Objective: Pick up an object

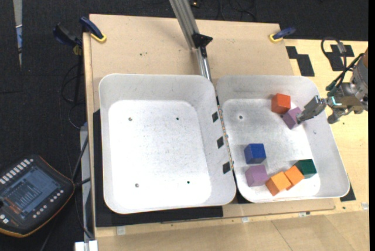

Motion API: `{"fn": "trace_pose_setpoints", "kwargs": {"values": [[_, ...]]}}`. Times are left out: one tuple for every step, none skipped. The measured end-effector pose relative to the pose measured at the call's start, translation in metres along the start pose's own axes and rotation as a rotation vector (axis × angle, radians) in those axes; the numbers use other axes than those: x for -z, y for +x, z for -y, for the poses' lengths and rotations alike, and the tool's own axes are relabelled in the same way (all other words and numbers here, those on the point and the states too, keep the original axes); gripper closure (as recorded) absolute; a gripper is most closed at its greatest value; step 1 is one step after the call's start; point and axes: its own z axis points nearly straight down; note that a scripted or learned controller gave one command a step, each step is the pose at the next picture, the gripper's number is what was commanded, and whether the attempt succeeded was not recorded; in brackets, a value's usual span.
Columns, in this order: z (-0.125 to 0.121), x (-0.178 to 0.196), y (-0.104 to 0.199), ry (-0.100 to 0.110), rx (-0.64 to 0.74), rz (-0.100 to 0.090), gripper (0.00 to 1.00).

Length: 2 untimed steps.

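**Small blocks, easy to pinch**

The right bin (328, 144) carries six blocks. The gripper (321, 109) hangs at its right rim, one finger at a purple block (290, 118) beside an orange block (281, 102); open or closed, I cannot tell. The blocks look light, stiff, smooth; flat opposite faces suit best.

The arm (358, 77) comes in from the right edge, at mid-height of the scene, with just its wrist end in sight. The gripper (321, 109) points left and a little toward the near side. Its two fingers (309, 110) are spread apart, one reaching left, the other lying closer to the wrist.
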Motion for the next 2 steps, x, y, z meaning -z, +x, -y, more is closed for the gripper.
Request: {"fn": "trace_pose_setpoints", "kwargs": {"values": [[-0.001, 0.001, 0.0, -0.003, -0.001, 0.001, 0.0], [0.007, -0.047, 0.005, 0.001, -0.002, 0.0, 0.0]]}}
